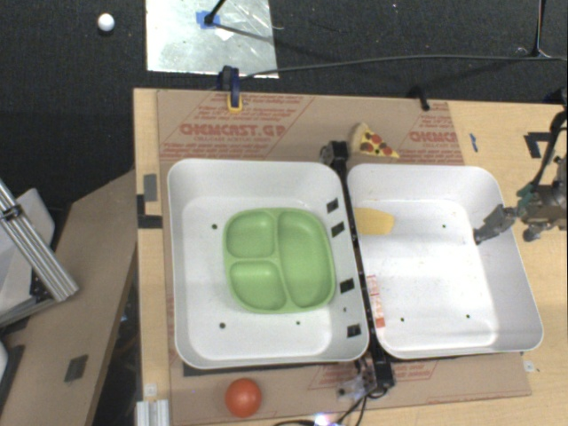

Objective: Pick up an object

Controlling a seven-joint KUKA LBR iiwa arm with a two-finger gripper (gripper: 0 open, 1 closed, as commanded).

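A tan board surface (pixel 293 118) printed with red lettering is seen against dark flooring, with two shallow white bins set side by side on it. In the left white bin (pixel 191 193) a light green plastic plate with three compartments (pixel 279 259) lies flat near the middle. In the right white bin (pixel 444 327) a pale yellow flat wedge-shaped piece (pixel 374 223) rests near the upper left, just beside the divider between the bins. A toy pizza slice, yellow with red spots (pixel 374 142), lies on the surface outside the bins, just above the right bin's upper left corner. A round orange-red ball (pixel 243 397) sits on the surface below the left bin. A blue and yellow clamp (pixel 232 88) is fixed at the board's top edge, below a shiny silver sheet (pixel 209 23); a small white ball (pixel 106 22) lies on the dark floor to the upper left. The claw (pixel 510 220) is seen at the right rim of the right bin, well apart from the yellow wedge. Whether it is wide or narrow cannot be told; nothing is seen held in it.
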